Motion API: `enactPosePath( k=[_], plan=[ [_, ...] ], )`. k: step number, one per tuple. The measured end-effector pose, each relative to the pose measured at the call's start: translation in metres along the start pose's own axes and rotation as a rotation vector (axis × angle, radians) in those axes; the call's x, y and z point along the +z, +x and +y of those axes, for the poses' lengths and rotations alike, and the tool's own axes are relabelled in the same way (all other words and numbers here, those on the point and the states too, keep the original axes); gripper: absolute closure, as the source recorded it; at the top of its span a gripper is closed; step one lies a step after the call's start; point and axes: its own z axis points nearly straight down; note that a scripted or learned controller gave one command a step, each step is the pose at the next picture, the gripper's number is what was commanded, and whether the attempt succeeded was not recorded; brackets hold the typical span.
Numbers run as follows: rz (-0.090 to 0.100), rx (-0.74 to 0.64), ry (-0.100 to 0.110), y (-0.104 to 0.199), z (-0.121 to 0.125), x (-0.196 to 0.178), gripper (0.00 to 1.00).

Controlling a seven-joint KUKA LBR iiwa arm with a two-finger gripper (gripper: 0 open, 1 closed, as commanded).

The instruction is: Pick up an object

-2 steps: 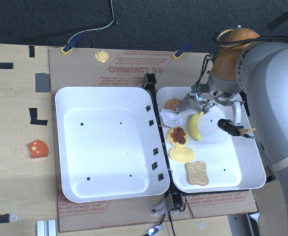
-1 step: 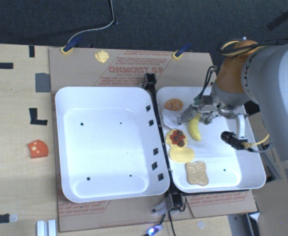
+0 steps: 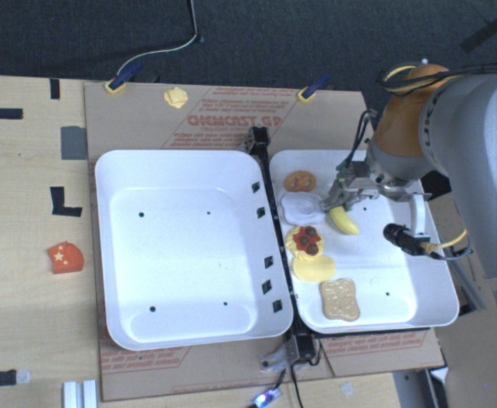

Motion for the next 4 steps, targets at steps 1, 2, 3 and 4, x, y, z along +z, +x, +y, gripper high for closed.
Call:
enactPosePath(
  k=[1,2,3,4],
  plan=[
    [-0.002,0.001,-0.001,0.019,-0.009,0.01,1.0],
    [0.002,0.003,0.007,0.044,-0.085,-0.013,1.0],
    [-0.015,0.009,-0.035,0.044,-0.094,0.0,1.0],
    [0.001,0.0,-0.016,0.035,-0.074,0.002,1.0]
  ],
)
